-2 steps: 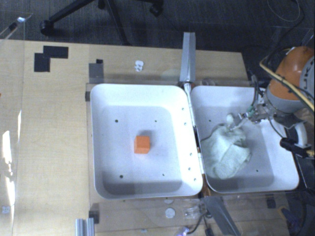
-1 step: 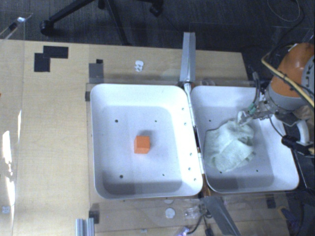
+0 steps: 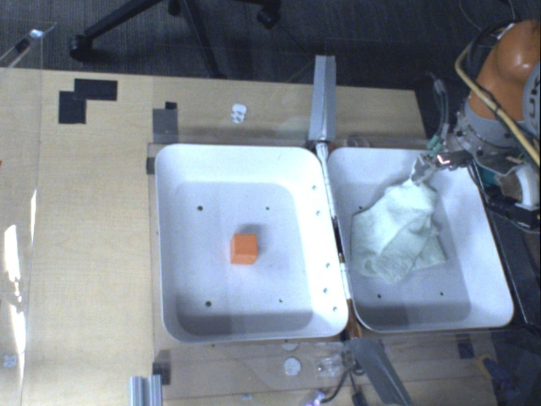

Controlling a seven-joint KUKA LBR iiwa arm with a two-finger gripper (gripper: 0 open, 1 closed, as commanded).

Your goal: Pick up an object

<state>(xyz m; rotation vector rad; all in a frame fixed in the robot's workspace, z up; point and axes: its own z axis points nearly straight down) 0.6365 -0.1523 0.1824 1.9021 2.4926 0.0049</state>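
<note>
Right bin [image 3: 473,294], white cloth [image 3: 399,231] – pincer [image 3: 427,166] seemingly pinching its upper corner.

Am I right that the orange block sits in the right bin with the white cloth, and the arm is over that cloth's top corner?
Not quite. In the camera view the orange block sits alone in the left bin. The white cloth is in the right bin, with the gripper at its top corner.

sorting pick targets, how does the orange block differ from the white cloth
The orange block is small, rigid and square-edged; the white cloth is much larger, soft and crumpled. The block lies in the left bin, far from the gripper; the cloth lies in the right bin, its upper corner at the gripper. Both rest on a bin floor.
</note>
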